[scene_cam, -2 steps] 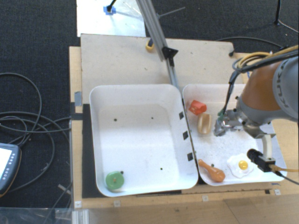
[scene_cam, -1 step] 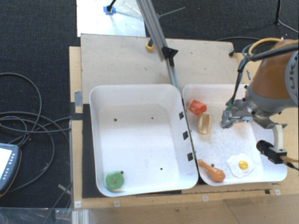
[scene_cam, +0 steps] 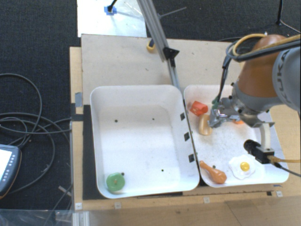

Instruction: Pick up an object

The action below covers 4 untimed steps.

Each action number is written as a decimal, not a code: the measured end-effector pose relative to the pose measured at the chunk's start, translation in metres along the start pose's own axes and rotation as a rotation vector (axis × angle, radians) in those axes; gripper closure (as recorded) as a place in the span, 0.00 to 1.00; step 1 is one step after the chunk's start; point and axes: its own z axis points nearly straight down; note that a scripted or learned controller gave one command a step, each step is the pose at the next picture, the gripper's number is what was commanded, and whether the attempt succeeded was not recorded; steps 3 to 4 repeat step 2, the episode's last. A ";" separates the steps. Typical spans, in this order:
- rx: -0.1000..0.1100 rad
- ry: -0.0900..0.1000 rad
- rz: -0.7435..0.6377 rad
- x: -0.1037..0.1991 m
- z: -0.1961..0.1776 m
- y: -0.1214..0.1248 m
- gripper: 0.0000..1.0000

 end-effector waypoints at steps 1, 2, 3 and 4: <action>0.000 0.001 -0.001 0.058 -0.012 0.000 1.00; 0.004 0.000 0.001 0.104 -0.006 -0.002 1.00; 0.004 0.000 0.001 0.104 -0.006 -0.002 1.00; 0.004 0.000 0.001 0.104 -0.006 -0.002 1.00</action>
